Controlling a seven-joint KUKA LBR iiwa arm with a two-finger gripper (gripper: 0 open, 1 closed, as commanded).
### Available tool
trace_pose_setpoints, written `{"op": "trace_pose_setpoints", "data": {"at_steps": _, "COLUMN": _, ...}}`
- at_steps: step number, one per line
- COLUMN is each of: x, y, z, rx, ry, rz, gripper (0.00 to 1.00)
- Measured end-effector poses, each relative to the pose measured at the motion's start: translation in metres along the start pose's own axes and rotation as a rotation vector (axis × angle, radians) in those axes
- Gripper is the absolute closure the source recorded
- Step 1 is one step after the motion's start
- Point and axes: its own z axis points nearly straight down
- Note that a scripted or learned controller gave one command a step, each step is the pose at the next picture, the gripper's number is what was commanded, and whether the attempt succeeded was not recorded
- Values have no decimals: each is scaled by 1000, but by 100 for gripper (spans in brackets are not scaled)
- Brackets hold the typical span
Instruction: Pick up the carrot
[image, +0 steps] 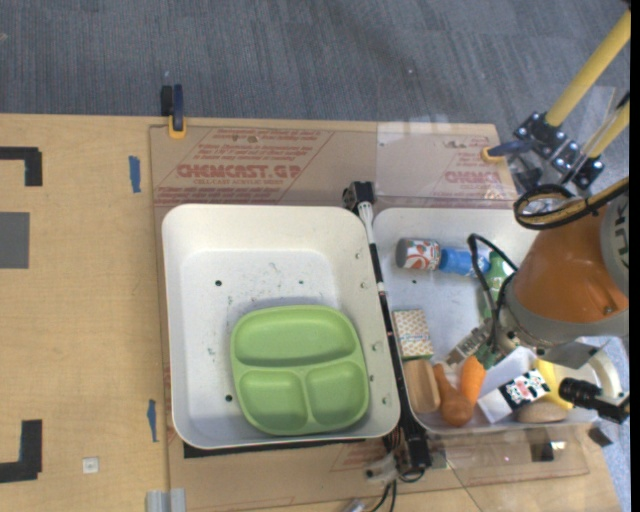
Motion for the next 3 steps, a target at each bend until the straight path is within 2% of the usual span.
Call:
{"op": "trace_pose_setpoints", "data": {"at_steps": 1, "x": 59, "y": 33, "z": -84, "rx": 14, "ry": 14, "rz": 167, "gripper": 100}}
{"op": "trace_pose_setpoints", "data": {"at_steps": 2, "x": 0, "y": -6, "z": -7, "rx": 22, "ry": 22, "rz": -167, "gripper": 100}}
{"op": "trace_pose_setpoints", "data": {"at_steps": 3, "x": 48, "y": 26, "z": -83, "rx": 13, "ry": 13, "rz": 62, "gripper": 100}}
